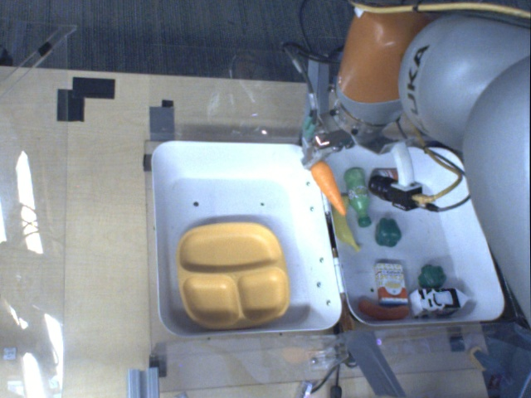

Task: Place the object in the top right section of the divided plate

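Note:
A yellow divided plate lies in the left bin, toward its near side, with one long section on the far side and two smaller ones on the near side. An orange carrot hangs at a slant over the wall between the two bins. Its thick end sits between the fingers of my gripper, which is shut on it. The carrot is up and to the right of the plate, well apart from it.
The right bin holds a green bottle, a yellow piece under the carrot's tip, a green vegetable, a small carton, a sausage, a black-and-white item and another green item. The arm covers the bin's far right.

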Robot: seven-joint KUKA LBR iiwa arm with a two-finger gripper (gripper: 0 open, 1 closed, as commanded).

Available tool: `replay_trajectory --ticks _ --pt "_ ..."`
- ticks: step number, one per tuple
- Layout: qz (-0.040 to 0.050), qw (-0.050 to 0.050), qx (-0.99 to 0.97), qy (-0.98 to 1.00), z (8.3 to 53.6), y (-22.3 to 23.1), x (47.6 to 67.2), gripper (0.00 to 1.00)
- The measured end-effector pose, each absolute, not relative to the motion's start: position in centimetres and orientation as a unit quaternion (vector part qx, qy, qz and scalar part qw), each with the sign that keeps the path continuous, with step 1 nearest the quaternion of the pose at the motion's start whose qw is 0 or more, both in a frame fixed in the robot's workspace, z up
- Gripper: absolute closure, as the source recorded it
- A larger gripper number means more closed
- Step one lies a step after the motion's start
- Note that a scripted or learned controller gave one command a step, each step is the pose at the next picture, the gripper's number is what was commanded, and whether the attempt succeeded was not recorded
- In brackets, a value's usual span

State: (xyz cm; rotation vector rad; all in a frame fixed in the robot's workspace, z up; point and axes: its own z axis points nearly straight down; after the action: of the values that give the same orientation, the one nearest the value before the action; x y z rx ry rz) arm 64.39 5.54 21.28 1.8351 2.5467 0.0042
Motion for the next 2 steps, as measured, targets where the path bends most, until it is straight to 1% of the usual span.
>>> replay_trajectory --ticks 1,2 --pt "0.002 0.002 0.666 0.746 27.5 2.5 61.9 1.0" --pt "0.0018 0.002 0.742 0.671 28.8 1.4 66.3 1.0"
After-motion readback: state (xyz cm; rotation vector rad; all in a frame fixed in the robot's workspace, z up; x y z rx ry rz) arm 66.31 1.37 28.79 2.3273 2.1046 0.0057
